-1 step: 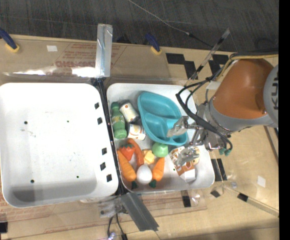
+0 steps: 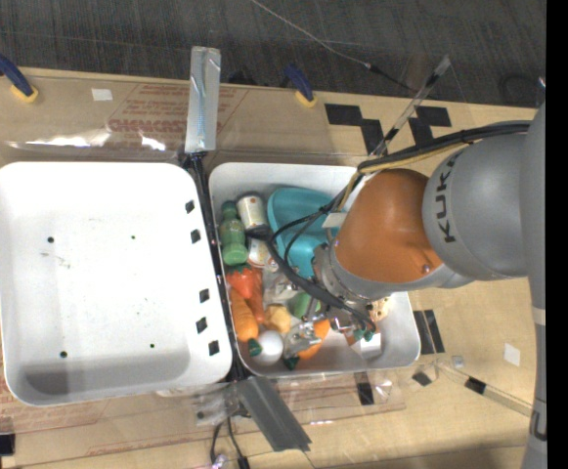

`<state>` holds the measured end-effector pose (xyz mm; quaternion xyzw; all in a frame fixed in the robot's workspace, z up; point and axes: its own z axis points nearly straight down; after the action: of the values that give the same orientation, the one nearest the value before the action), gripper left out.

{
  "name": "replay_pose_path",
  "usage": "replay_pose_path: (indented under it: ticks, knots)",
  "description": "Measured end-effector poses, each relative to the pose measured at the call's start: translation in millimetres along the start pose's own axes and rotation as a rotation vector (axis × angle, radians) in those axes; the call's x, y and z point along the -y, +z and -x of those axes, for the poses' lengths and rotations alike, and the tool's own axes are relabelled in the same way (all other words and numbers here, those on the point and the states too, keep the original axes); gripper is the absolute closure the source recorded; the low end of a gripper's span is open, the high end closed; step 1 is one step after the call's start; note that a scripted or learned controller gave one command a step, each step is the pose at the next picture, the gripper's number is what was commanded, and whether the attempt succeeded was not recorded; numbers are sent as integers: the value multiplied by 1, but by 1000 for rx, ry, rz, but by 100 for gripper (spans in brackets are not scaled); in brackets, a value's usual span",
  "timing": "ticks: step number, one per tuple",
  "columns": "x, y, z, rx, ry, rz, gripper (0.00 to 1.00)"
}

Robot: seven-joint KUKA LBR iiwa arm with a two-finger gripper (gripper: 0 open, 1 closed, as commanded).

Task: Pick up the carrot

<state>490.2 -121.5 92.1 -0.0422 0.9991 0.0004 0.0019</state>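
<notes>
At 5 o'clock of the view, nearest the camera: desk [image 2: 88, 428], brown card surface, bearing two white bins side by side.

Item 1. Right bin [image 2: 401, 355], crowded. Along its left wall lies the carrot [image 2: 243, 313], orange, long axis running 12 to 6 o'clock, resting among the other goods and touching its neighbours. Not lifted; nothing grips it.

Item 2. White ball [image 2: 269, 344], at 4 o'clock of the carrot, just beside it.

Item 3. Hand [image 2: 334, 322], low over the bin's near half, at 3 o'clock of the carrot and apart from it. Cables and small orange and green pieces crowd around it; whether it is wide, narrow or holding anything cannot be told.

Item 4. Arm [image 2: 479, 213], grey with orange band, entering from 3 o'clock and covering much of the bin's right side.

Item 5. Green bottle [image 2: 233, 240], at 12 o'clock of the carrot, near it.

Item 6. Teal item [image 2: 298, 213], farther back, partly under the arm.

Item 7. Left bin [image 2: 98, 272], at 9 o'clock, well apart from the hand.

Progress, as judged: the arm is down at the right bin, so the approach looks done. Remaining: shift towards 9 o'clock onto the carrot, close on it, raise it out. The pick itself is not yet made.
</notes>
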Motion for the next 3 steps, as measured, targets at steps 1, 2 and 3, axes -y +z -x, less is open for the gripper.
replay_pose_path:
  ticks: [1, 2, 3]
  knots:
    - [-17, -2, -4, 9, -31, -5, 0]
    - [-29, -3, 1, -3, -57, -1, 0]
    - [-27, -13, 2, -1, -64, -8, 100]
